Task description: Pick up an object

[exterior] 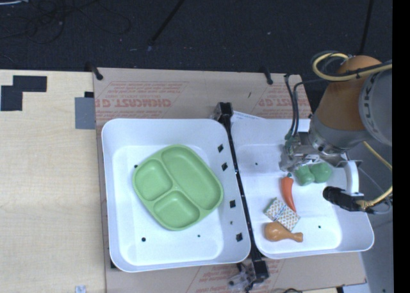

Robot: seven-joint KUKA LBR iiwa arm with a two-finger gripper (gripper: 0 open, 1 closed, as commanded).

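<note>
Camera view, looking down at a slant, shows us the arm (349, 102) reaching in from the right and stooping over the right bin (333, 243), its jaws (296, 165) low at the bin's upper middle; they are lost against the grey wrist hardware, so we cannot tell whether they are spread or pressed together, and we see nothing between them. We judge the arm is placed there because the pickable things cluster in this bin: a green toy (312, 174) lies just beside the jaws to their right, partly under the wrist, an orange carrot (287, 193) lies just below them pointing toward the lower right, and nearer the front wall sit a small checkered packet (282, 214) and a tan drumstick (282, 233), the packet touching or nearly touching both the carrot's tip and the drumstick. The closeness of these pieces could get in the way, since a closing grip on the carrot may nudge the green toy or the packet. A black cable end (343, 199) hangs over the bin's right side. Across the divider, the left bin (122, 234) holds a green divided plate (177, 186), lying flat and well apart from the arm. Both bins rest on cardboard (160, 96) over the pale wooden surface (45, 189).
</note>
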